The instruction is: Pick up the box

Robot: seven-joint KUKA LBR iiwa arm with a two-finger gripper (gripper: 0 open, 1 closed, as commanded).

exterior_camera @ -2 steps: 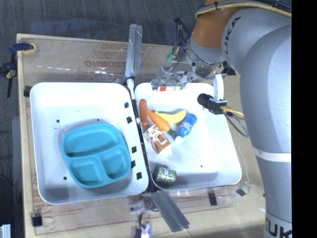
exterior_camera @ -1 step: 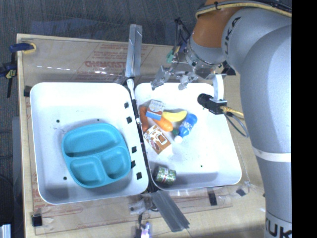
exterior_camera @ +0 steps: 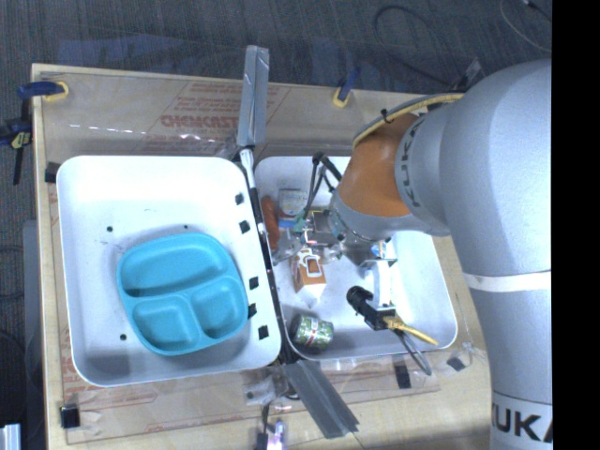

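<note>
In right bin, small orange box, glossy plastic

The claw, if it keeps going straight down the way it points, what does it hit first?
Probably the small orange box lying right under the claw in the right bin, though depth is hard to judge.

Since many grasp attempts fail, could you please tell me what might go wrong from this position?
1. The small orange-brown box lies crowded among clutter under the gripper, so the grasp could catch a neighbour.
2. It sits near the right white bin's left wall, cramping the approach.
3. The green round can nearby could get knocked.
</note>
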